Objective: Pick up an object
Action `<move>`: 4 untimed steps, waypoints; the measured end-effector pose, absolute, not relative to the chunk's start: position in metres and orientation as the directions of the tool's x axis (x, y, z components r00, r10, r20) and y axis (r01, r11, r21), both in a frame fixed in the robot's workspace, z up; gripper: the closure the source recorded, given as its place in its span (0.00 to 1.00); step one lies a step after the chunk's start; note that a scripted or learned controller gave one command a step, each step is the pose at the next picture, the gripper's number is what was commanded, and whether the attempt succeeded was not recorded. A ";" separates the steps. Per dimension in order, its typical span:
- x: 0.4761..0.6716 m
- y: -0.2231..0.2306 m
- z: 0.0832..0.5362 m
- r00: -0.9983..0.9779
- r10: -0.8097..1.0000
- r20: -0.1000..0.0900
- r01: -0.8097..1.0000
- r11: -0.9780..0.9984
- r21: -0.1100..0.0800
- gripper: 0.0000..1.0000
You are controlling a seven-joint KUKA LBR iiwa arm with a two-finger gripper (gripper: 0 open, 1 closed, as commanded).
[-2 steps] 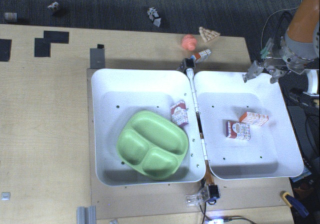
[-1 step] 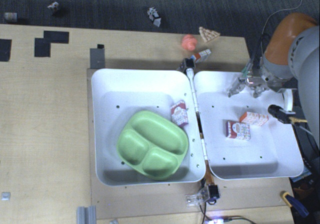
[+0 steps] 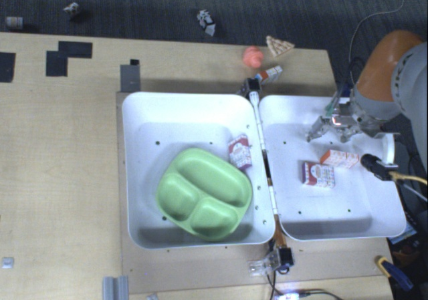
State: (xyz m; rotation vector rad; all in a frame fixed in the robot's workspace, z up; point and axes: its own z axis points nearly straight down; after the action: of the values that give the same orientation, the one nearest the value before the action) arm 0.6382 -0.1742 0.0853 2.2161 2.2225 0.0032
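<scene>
My gripper (image 3: 332, 133) hangs over the back part of the right bin (image 3: 287, 215), its fingers spread open with nothing between them. Just in front of it lies a small orange and white carton (image 3: 340, 157). A red and white box (image 3: 318, 174) rests flat a little nearer the bin's middle. In the left bin (image 3: 137, 158) a green divided plate (image 3: 204, 192) lies tilted, with a red and white packet (image 3: 239, 152) beside its far right edge.
Behind the bins on the bench sit an orange ball (image 3: 253, 57), a tan wedge (image 3: 279, 45) and a small tube (image 3: 268, 75). A black and yellow part (image 3: 378, 167) juts in over the right bin's right edge. Cables run along the right.
</scene>
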 end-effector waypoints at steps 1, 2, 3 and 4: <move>0.641 -0.153 0.085 -0.005 1.000 0.000 1.000 0.005 0.003 0.00; 0.615 -0.113 0.086 -0.006 1.000 0.000 1.000 0.006 0.005 0.00; 0.661 -0.097 0.086 -0.006 1.000 0.001 1.000 0.006 0.004 0.00; 0.604 -0.112 0.086 -0.002 1.000 -0.001 1.000 0.002 0.005 0.00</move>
State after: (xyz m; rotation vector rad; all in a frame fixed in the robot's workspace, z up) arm 0.6042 -0.1116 0.0862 2.2160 2.2210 0.0047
